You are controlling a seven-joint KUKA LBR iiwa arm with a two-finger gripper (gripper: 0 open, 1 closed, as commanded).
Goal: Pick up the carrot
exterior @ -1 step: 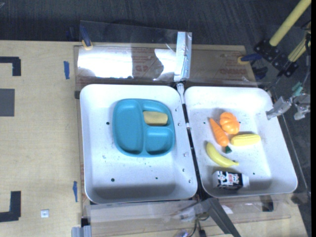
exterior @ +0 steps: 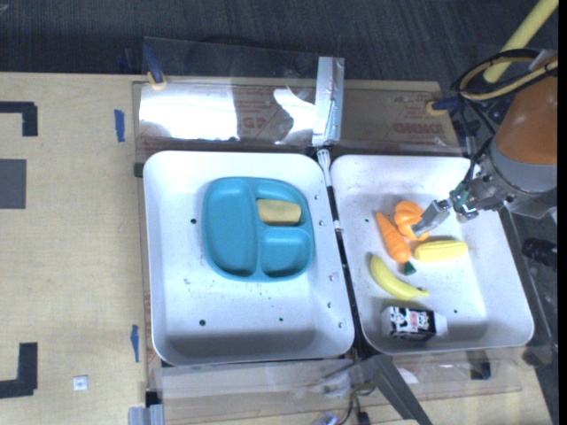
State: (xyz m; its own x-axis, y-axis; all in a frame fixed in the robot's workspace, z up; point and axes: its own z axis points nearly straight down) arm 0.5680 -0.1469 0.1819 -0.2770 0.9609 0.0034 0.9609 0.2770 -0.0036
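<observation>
The carrot (exterior: 391, 236) is an orange stick lying slantwise in the right bin (exterior: 505, 312), near its middle left. A rounder orange item (exterior: 407, 212) touches its upper right side. My gripper (exterior: 426, 220) reaches in from the right and is low over the bin. Its tip sits just right of the carrot, between the round orange item and a yellow corn cob (exterior: 439, 251). Nothing is seen lifted off the bin floor.
A banana (exterior: 393, 278) lies just below the carrot, and a black-and-white can (exterior: 410, 321) sits near the bin's front. The left bin (exterior: 168, 308) holds a blue divided plate (exterior: 232, 237) with a tan piece of food (exterior: 279, 212) on it. Cables hang at the upper right.
</observation>
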